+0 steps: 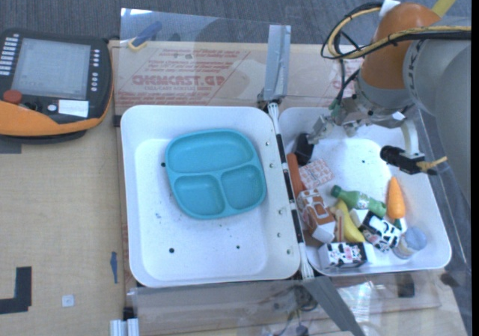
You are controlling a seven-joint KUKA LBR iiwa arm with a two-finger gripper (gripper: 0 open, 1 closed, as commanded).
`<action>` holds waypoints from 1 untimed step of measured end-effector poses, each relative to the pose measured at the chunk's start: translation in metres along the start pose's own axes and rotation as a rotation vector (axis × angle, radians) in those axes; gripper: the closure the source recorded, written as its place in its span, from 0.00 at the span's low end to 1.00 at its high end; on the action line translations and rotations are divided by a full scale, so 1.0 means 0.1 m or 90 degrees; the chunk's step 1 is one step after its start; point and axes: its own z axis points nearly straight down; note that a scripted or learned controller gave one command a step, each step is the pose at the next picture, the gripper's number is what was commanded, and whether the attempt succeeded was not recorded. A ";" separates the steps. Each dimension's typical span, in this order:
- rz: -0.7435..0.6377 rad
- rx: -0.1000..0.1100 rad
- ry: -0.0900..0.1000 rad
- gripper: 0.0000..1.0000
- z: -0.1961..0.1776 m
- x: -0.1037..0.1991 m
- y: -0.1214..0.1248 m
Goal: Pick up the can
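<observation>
I see the arm (pixel 419 50) reaching in from the right, its orange band high over the far edge of the right bin (pixel 441 211). The pincer (pixel 340 119) hangs over that bin's far left part; from this slant I cannot tell its state, and nothing shows held in it.

The can (pixel 410 240) looks to be the small silvery round thing in the near right corner of the right bin, though it is small and I can't be sure. It lies well apart from the pincer, toward the near right. Just to its left sits a black-and-white carton (pixel 384 231), and a carrot (pixel 396 198) lies just beyond it on the far side. A green bottle (pixel 361 198) and a banana (pixel 346 221) lie to the left of these, with a second black-and-white carton (pixel 345 254) at the near edge and a checked box (pixel 316 174) nearer the pincer.

The left bin (pixel 142 200) holds a teal divided plate (pixel 215 173). On the worktop (pixel 52 215) at the far left rests the pendant (pixel 52 84).
</observation>
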 end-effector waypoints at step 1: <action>0.193 0.008 0.007 0.00 0.17 0.11 -0.02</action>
